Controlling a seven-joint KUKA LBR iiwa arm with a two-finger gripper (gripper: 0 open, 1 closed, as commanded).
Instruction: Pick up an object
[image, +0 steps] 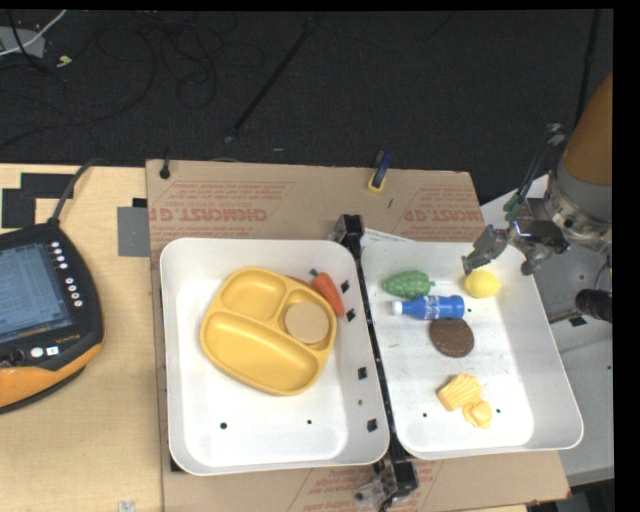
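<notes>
- Two white bins side by side on a cardboard sheet: left bin (190, 400), right bin (540, 400).
- Left bin: a yellow divided plate (245, 340), with a tan disc (306, 322) lying in its right compartment.
- A carrot (328, 291) rests at the plate's far right rim, close to the wall between the bins.
- Right bin, far end: a green leafy piece (407, 284); just near of it a blue bottle (432, 307) lying on its side, white cap to the left.
- A brown disc (452, 337) lies just near of the bottle, close to touching it.
- A yellow ball (482, 284) sits at the far right of the right bin, right of the green piece.
- Near end of the right bin: a pale yellow ridged piece (467, 398), well apart from the others.
- Gripper (505, 248) hangs over the far right corner of the right bin, fingers spread wide, nothing between them; the left finger (482, 250) is just above the ball.
- Arm (585, 170) enters from the right, orange band at top.
- A tablet controller (40, 310) lies on the bench at the far left.
</notes>
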